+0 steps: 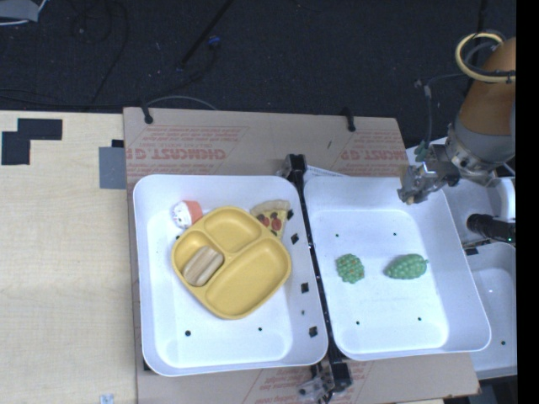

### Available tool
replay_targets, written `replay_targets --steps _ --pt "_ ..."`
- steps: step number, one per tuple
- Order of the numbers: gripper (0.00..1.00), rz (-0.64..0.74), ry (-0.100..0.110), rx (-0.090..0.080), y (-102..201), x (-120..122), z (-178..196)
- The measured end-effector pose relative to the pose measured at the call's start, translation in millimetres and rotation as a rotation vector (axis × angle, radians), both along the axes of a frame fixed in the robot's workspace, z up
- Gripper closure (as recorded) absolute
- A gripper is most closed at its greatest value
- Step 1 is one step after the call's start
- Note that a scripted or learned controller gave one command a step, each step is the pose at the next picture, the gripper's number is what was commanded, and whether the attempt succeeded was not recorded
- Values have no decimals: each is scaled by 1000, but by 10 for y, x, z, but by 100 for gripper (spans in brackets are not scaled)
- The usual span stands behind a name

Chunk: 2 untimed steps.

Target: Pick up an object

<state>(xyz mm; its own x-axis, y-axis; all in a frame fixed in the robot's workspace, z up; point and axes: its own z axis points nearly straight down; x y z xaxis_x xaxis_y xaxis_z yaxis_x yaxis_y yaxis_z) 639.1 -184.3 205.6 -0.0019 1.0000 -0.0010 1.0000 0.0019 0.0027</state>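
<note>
The desk (59,251) is pale wood, with a brown cardboard sheet (253,146) under two shallow white bins. The right bin (455,310) lies directly below the tool (413,190), which hangs over that bin's far right corner at the end of the grey arm (487,116) with its orange band; how far the tool is open cannot be told from here, and nothing shows between its fingers. The left bin (160,326) sits well to the tool's left, touching the right bin along a black divider. In it, the yellow divided plate (244,276) takes up the middle, carrying a tan bread-like piece (202,265) in one small compartment. In the right bin, nearer the tool, a green leafy toy vegetable (407,267) lies below it, and a green broccoli-like piece (349,268) just left of that. A toy pizza slice (271,215) and a small red-and-white toy (186,214) lie at the plate's far edge.
</note>
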Motion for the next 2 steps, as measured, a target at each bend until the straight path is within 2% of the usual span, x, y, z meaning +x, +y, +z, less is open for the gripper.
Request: replay_targets --steps 2 --pt "100 3 7 4 928 -346 224"
